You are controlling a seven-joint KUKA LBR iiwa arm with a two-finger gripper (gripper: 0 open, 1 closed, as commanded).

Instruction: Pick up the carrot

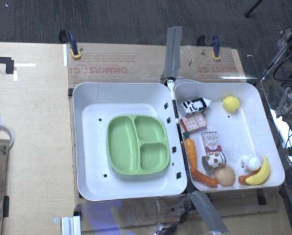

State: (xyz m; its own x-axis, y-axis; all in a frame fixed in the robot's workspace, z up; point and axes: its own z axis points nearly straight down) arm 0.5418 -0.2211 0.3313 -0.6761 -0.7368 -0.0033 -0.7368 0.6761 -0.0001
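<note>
Orange against white plastic: the carrot (190, 153) lies in the right bin (246, 131), close along its left wall, the wall shared with the left bin (83, 131). It points lengthwise away from the camera, with its green end at the far side. At its near end a second carrot (204, 178) slants off toward the bin's near wall, the two making an L; I cannot tell whether they touch. The tip of that second one reaches a brown egg (225, 176), and just behind the egg a small can (214, 159) lies beside the carrot's lower half. Behind the can is a red-and-white box (210, 142), then a brownish packet (193, 123), then a black-and-white carton (195, 105) near the far wall. A lemon (231, 103) sits apart in the far right of the bin. In the near right corner a banana (260, 173) curves round a white lump (250, 162), with a short orange piece (242, 179) at the banana's left end. The left bin holds a green plate (109, 143) with three compartments. Both bins rest on cardboard (111, 66) clamped to the pale wooden worktop (28, 111). How far my pincer is open, or whether it has hold of anything, I cannot tell.
</note>
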